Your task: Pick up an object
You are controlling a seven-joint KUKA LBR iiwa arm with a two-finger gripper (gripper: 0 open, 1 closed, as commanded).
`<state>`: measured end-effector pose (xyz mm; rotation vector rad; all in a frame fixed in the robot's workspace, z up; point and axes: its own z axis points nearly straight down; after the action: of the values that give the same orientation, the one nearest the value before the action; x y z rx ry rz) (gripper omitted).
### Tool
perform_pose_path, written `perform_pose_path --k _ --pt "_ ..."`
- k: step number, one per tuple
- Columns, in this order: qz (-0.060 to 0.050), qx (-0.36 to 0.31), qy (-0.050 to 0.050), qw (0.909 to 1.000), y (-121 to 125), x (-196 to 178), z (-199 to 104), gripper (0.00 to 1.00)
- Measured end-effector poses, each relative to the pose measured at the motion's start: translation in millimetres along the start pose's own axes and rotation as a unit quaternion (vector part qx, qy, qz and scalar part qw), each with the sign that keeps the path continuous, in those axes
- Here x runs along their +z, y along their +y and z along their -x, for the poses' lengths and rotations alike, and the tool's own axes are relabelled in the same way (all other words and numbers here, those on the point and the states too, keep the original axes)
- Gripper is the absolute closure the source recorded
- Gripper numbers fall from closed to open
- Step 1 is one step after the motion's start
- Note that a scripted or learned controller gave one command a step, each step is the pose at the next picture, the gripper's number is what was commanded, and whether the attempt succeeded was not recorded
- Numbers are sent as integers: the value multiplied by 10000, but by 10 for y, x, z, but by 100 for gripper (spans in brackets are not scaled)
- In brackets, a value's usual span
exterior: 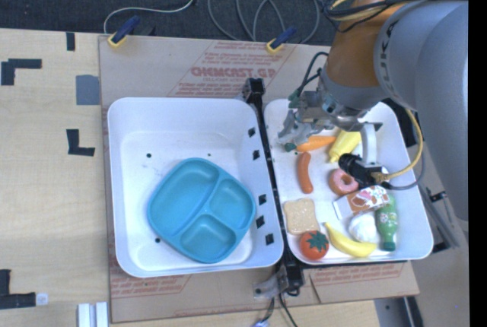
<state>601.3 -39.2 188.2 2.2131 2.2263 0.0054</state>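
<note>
The gripper [293, 129] hangs low over the upper left corner of the right bin [415, 242]; whether it is apart or together cannot be told from this slant. Just beside it, toward the arm, lies an orange carrot [314, 143], and directly below it a sausage [305, 172]. Further below sit a slice of bread [300, 215] and a tomato [313, 244]. Down and to its right lie a doughnut [342, 182] and a banana [348, 241]. Well to its lower left, in the left bin [122, 120], rests a blue divided plate [201, 209].
</note>
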Motion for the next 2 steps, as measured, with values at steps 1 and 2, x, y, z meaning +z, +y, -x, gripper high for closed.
perform_pose_path --k 1,2 --pt "-26 21 -2 10000 -12 42 30 0" --pt "-22 26 -4 10000 203 44 194 0"
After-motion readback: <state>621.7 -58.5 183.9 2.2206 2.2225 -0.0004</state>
